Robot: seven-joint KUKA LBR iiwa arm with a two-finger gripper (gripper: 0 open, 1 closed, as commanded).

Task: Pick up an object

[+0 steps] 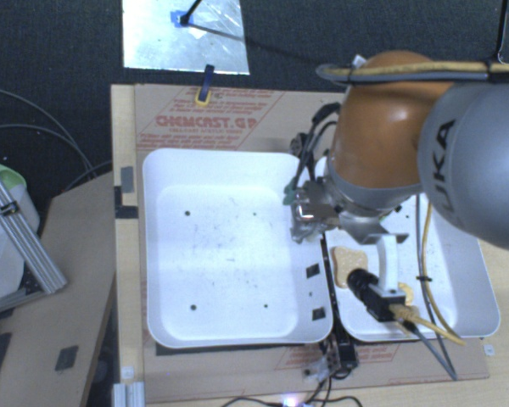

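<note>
Hanging a grey metal gripper (306,213) low at the seam between two shallow white plastic bins (212,164), probably lining up on the flat tan square pad (348,259) lying just beside it in the right-hand bin (471,308); hiding the claw's state under the wrist (369,195), impossible to tell. Resting on red-lettered brown cardboard (237,113) over dark carpet (51,41).

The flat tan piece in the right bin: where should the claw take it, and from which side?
The tan piece lies flat on the right bin floor, close to the dividing wall. Probably best from straight above, pinching across its width, near the visible upper end; the rest is hidden.
</note>
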